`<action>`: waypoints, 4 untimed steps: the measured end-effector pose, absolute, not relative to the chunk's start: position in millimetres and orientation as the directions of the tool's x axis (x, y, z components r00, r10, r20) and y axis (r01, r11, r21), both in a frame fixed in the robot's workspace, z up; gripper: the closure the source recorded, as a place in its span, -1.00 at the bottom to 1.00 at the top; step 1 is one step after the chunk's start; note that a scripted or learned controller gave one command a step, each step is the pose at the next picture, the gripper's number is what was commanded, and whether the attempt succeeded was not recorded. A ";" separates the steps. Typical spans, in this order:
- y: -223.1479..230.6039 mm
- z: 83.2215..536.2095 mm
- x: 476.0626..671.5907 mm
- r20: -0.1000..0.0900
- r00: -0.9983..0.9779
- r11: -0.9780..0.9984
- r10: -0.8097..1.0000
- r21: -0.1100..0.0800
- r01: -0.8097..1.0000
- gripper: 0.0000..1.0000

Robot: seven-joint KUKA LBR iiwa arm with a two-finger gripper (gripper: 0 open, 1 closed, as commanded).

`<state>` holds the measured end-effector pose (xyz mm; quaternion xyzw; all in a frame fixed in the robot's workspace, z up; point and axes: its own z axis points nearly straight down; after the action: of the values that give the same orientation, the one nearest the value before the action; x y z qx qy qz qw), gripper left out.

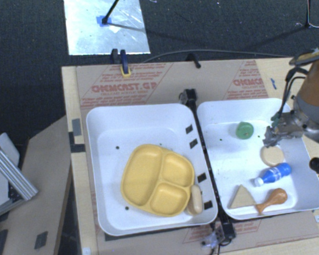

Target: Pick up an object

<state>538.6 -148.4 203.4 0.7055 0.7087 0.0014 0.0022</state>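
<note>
The tabletop (227, 75) carries two white bins, and the left bin (104, 156) holds a big yellow divided tray (155, 179) with a beige roll-shaped piece (195, 199) at its lower right corner. The arm (317, 92) reaches in from the right over the right bin (227, 146), wrist angled down and leftward. The gripper (271, 137) hangs just above a pale round disc (271, 155), the nearest candidate, directly below it in the view; whether its jaws are apart I cannot tell. Further down lie a blue bottle (273, 174), long axis sideways, a brown drumstick toy (272, 199), a tan wedge (241, 197), and a green round piece (244, 129) off to the left.
</note>
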 end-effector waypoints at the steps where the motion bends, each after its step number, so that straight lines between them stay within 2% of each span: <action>1: -149.4 249.5 533.1 -0.002 -0.004 0.004 1.000 0.006 1.000 1.00; 2: -149.7 288.0 534.4 -0.002 -0.005 0.005 1.000 0.006 1.000 1.00; 4: -39.2 253.5 545.2 0.002 -0.009 0.009 1.000 0.002 1.000 1.00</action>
<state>545.2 -39.2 253.5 0.7038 0.7104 0.0011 0.0000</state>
